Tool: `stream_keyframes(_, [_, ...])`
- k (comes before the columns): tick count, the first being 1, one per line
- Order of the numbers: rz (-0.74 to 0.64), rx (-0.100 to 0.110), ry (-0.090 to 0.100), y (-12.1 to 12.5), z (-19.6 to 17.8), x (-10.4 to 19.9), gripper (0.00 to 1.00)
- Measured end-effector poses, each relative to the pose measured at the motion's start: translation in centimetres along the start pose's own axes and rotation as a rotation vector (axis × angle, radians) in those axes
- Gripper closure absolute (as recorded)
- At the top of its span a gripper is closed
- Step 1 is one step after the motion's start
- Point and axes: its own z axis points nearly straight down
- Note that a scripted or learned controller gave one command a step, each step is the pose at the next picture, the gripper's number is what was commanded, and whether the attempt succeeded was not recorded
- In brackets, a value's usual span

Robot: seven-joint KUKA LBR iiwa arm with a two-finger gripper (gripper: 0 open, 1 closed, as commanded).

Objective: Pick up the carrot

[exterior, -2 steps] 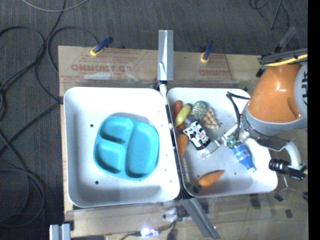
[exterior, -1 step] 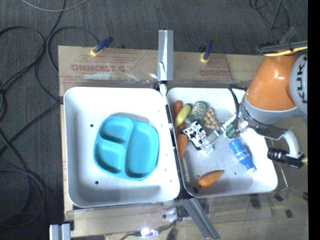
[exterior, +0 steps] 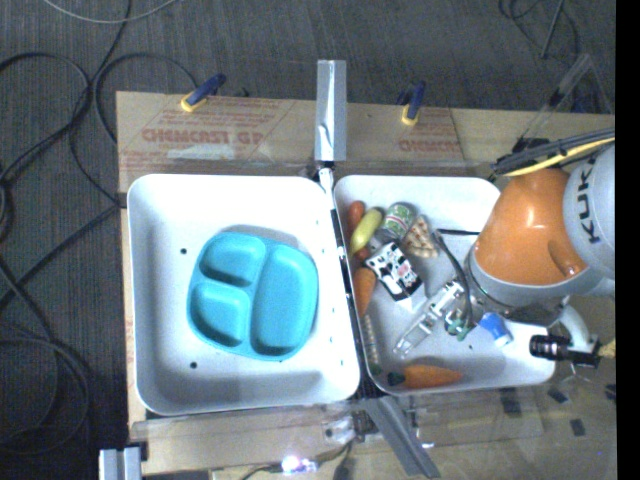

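Note:
An orange carrot [exterior: 432, 375] with a green stub lies along the front wall of the right bin [exterior: 470, 190]. A second orange, carrot-like piece [exterior: 363, 288] lies against that bin's left wall, and a small orange piece [exterior: 353, 212] sits at its back left corner. My gripper [exterior: 426, 324] hangs over the middle of the right bin, just behind the front carrot and apart from it. It is open, with nothing between its metal fingers [exterior: 405, 346]. The orange band of the arm [exterior: 530, 238] covers the bin's right part.
A yellow banana-shaped item [exterior: 366, 230], a green can [exterior: 401, 218], a beige knobbly item [exterior: 424, 236] and a black-and-white item [exterior: 391, 269] crowd the right bin's back left. A small blue object [exterior: 494, 328] lies by the wrist. The left bin [exterior: 160, 298] holds a blue divided tray [exterior: 255, 293].

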Motion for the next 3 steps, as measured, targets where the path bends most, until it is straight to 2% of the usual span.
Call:
stream_keyframes(1, [-0.001, -0.002, 0.002, 0.2, -0.9, 0.1, 1.00])
stream_keyframes(2, [0.231, -0.001, -0.004, 5.7, -10.5, -3.0, 1.00])
stream_keyframes(3, [0.097, 0.001, -0.003, -3.0, -6.7, -2.3, 1.00])
